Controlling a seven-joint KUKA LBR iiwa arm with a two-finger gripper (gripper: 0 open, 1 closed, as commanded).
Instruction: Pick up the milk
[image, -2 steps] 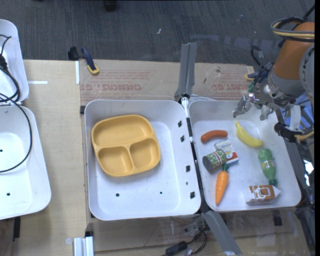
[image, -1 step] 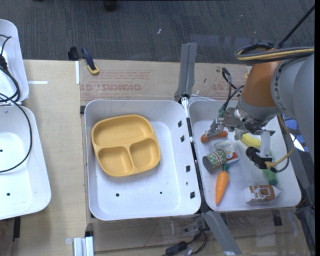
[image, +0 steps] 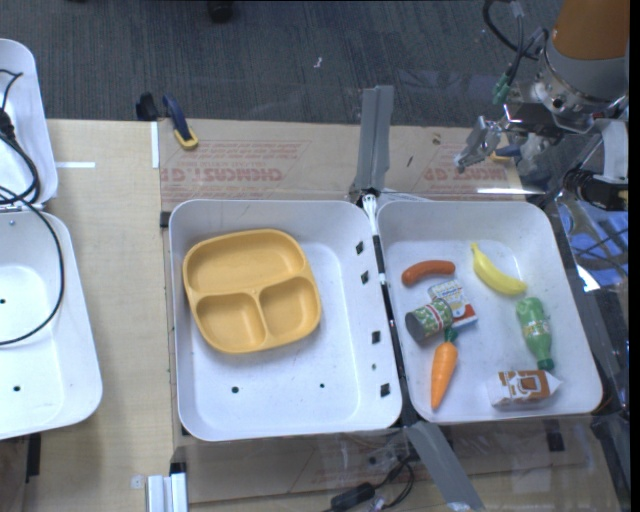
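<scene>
While cardboard bench (image: 250, 160) bears bins | grey carpet (image: 270, 50) behind

My bench (image: 110, 150) is a pale wood-coloured surface spanning the frame, with reversed red lettering printed across its upper middle. Two shallow white bins sit directly on it side by side: the left bin (image: 200, 400) at centre and the right bin (image: 570, 260) toward the right of the frame, touching along a shared middle edge. A grey bar (image: 375, 135) lies on the bench above that seam, running toward the top edge. In the upper left, a small blue-and-yellow clamp (image: 180, 122) rests at the bench's far edge. Along the left edge of the frame, white moulded pieces (image: 45, 340) with a black cable (image: 50, 250) looping over them lie on the bench.
</scene>
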